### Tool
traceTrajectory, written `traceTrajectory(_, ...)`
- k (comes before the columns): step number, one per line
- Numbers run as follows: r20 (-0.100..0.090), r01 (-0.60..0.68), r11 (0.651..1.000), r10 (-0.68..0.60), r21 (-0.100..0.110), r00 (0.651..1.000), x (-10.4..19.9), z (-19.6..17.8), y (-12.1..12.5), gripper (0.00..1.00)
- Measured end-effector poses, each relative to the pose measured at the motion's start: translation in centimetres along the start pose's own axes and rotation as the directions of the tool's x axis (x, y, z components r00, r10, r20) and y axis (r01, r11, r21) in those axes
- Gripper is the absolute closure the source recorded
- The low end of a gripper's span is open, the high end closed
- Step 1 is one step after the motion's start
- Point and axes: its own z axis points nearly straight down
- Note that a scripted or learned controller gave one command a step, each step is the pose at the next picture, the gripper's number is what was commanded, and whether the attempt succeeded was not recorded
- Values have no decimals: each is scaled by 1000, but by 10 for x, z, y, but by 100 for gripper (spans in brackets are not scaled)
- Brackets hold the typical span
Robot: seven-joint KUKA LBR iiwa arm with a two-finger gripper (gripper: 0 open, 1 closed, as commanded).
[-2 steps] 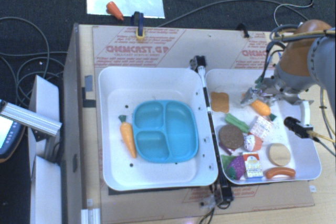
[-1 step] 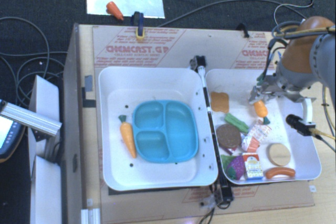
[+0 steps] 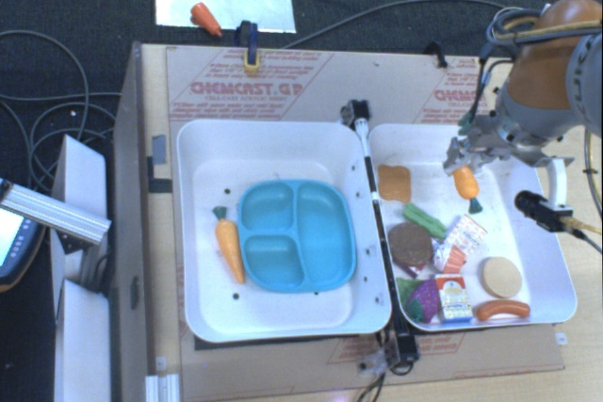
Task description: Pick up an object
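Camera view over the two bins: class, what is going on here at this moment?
A grey KUKA arm reaches in from the right, its gripper over the right bin, at a small toy carrot just below it. Whether the carrot is gripped is unclear. Other toy foods fill that bin, including a sausage. The left bin holds a blue divided plate with a larger carrot beside it.

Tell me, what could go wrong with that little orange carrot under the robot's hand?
The small carrot hangs just below the gripper, over the right bin. How firmly it is gripped can't be seen, so it might slip and drop. Below and nearby lie the toast, a green bean and a wrapped packet; a falling carrot could bounce off them and roll somewhere harder to reach.
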Motion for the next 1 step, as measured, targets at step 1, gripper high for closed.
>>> traceTrajectory(1,-1,-1,1000,1,2,1000,99,-25,5,100)
